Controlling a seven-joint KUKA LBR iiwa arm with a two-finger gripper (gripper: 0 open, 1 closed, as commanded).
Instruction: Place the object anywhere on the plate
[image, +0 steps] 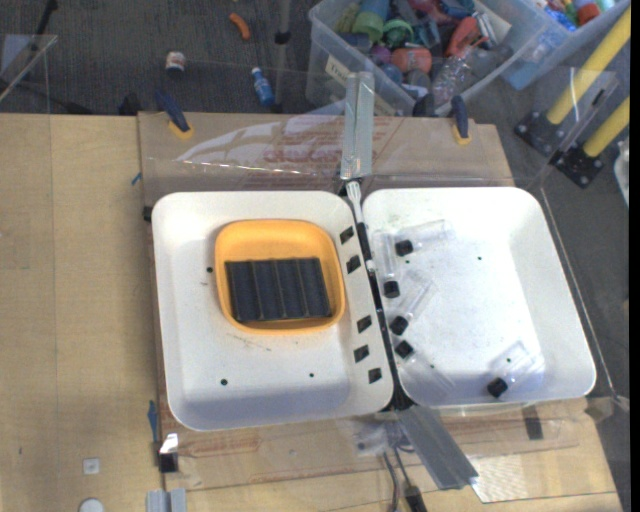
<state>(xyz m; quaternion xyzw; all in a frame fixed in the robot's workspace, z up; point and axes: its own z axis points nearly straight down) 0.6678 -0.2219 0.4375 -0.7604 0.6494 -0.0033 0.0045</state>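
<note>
On the bench, inside the left bin (190, 380), sits an orange plate (232, 240), and a dark ribbed block (278, 290) lies flat across its middle, well within the rim and square to it. If that block is the object meant, I would judge the placing step done: it rests wholly on the plate and touches nothing else. The right bin (540, 260) holds a few clear vials (420, 238) with black caps, scattered apart, one near the front corner (512, 368) and others close to the wall between the bins. Whether the gripper is spread or pressed together I cannot tell. The next move seems to call for little: keep clear of the plate so the block is not knocked, or, if another try is due, reach for a vial.
</note>
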